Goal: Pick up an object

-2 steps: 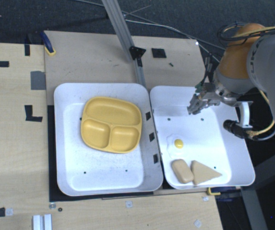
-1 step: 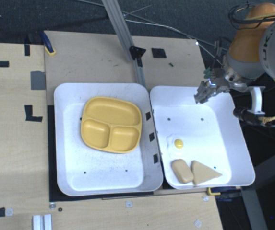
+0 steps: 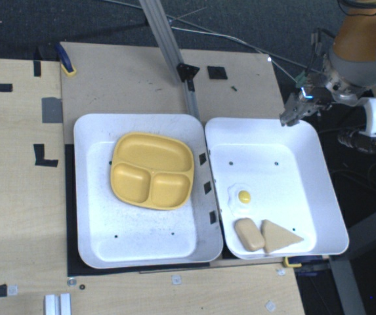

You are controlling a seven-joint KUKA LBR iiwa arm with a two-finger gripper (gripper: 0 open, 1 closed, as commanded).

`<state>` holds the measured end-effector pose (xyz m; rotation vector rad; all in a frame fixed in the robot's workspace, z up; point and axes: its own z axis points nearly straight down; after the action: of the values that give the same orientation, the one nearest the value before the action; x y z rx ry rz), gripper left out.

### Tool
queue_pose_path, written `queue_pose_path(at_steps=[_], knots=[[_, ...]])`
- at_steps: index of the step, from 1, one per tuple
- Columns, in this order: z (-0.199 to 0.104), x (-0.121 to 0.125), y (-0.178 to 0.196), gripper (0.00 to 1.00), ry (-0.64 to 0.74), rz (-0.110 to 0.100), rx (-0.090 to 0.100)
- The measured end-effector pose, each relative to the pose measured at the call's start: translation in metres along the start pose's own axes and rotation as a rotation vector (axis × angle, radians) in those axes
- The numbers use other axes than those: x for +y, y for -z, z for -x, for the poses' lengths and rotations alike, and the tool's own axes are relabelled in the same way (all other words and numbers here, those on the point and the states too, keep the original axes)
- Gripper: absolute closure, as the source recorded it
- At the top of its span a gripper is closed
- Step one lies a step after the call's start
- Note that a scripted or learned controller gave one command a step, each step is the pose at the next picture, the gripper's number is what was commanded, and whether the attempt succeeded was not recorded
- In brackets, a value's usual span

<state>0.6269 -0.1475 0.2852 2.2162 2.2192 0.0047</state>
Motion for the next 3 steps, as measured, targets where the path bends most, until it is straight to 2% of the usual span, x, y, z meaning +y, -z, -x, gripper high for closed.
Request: queue_pose_path(at_steps=[1,3], knots=[[-0.049,-0.012,-0.022,1.0,0.003,-0.009,0.003],[-0.136,-0.039,-0.032,1.0,0.003,-0.009,0.002]])
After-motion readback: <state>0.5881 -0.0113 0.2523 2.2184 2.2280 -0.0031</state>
